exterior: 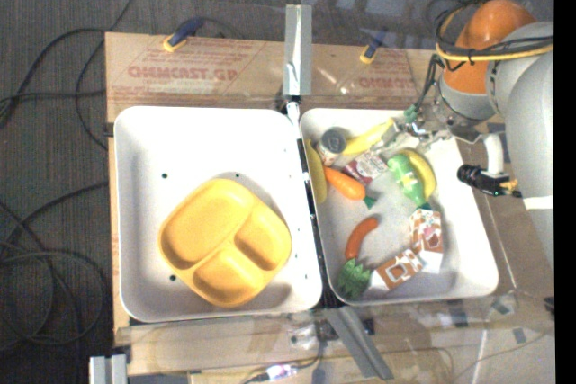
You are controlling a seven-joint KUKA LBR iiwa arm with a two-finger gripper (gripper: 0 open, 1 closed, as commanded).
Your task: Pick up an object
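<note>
The right bin (468, 283) holds several toy foods. A yellow piece (367, 140) lies at the back next to a grey round lid (335, 140). An orange carrot (346, 183), a red-and-white packet (369, 165) and a green item with a yellow banana (421, 173) sit mid-bin. A red sausage (362, 235), a green leafy piece (354, 277) and small printed cartons (427, 230) lie toward the front. My gripper (414, 125) hangs low over the bin's back right corner, just right of the yellow piece. I see nothing held in it.
The left bin (144, 148) holds a yellow divided plate (226, 241). A slim yellow banana (317, 176) lies along the right bin's left wall. The arm's grey body and orange band (486, 27) cover the back right edge. Cardboard and cables lie behind the bins.
</note>
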